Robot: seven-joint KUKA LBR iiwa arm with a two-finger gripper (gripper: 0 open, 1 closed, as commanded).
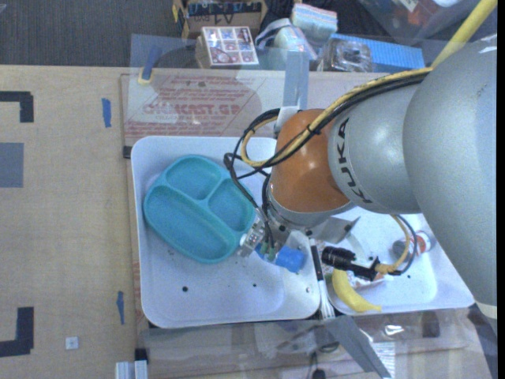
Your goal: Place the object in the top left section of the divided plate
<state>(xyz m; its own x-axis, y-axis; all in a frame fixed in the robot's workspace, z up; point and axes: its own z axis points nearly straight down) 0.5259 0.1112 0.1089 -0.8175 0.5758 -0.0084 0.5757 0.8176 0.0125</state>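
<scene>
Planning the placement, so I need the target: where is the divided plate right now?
The teal divided plate lies in the left white bin, toward its upper left, just left of the gripper and a small blue object.

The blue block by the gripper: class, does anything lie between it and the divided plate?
Nothing visible does. The blue block sits just right of the teal divided plate in the left bin, below the gripper; bare bin floor separates them.

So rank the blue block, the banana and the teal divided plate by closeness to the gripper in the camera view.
From the gripper:
1. blue block, just right of and below it.
2. teal divided plate, to its left; the near rim is close.
3. banana, in the right bin, lower right.
</scene>
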